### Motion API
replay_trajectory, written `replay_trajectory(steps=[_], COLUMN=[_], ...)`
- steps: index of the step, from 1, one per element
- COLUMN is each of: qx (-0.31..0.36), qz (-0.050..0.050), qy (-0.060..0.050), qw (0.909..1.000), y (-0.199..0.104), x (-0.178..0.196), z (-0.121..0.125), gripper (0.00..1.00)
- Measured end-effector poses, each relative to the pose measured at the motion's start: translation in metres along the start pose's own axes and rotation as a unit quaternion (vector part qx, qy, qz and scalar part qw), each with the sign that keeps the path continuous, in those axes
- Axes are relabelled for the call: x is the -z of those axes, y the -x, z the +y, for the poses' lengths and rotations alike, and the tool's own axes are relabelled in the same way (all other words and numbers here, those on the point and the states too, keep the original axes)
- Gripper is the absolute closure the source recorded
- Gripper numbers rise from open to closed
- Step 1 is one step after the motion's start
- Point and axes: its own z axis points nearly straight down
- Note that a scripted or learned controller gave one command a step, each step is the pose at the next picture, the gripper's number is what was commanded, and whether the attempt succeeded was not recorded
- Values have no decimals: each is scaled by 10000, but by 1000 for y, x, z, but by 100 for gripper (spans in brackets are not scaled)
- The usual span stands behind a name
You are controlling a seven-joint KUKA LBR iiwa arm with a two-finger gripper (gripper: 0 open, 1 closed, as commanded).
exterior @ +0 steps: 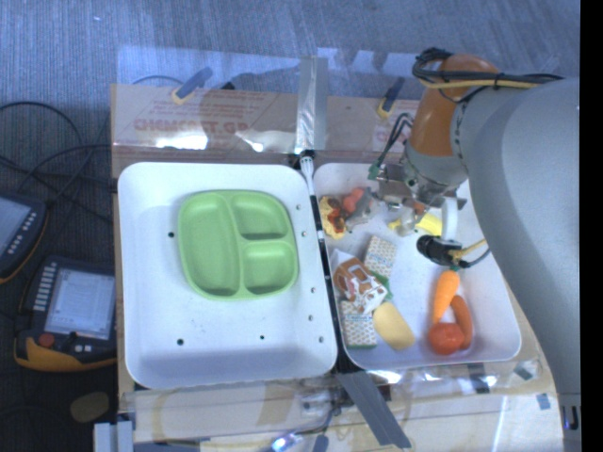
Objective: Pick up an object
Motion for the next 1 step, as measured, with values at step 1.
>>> replay_trajectory(steps=[1], qx=[1599], qz=[-22], qy=[137], qw=[9870], y=[7], x=[0], z=[6], gripper=[0])
